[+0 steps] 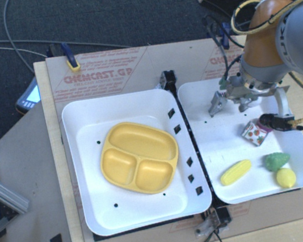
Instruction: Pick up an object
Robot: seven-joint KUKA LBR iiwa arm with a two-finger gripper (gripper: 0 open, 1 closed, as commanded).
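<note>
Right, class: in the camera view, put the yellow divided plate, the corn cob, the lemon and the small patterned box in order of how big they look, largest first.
1. yellow divided plate, by far the largest.
2. corn cob.
3. patterned box and lemon: these look about alike, so I won't rank them.

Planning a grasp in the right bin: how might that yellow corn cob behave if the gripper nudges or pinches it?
The corn cob is rounded and elongated, lying on its side, so a nudge would probably roll it. Its glossy, toy-like look suggests it is light and somewhat slippery. Pinching across its narrow width seems safest.
</note>
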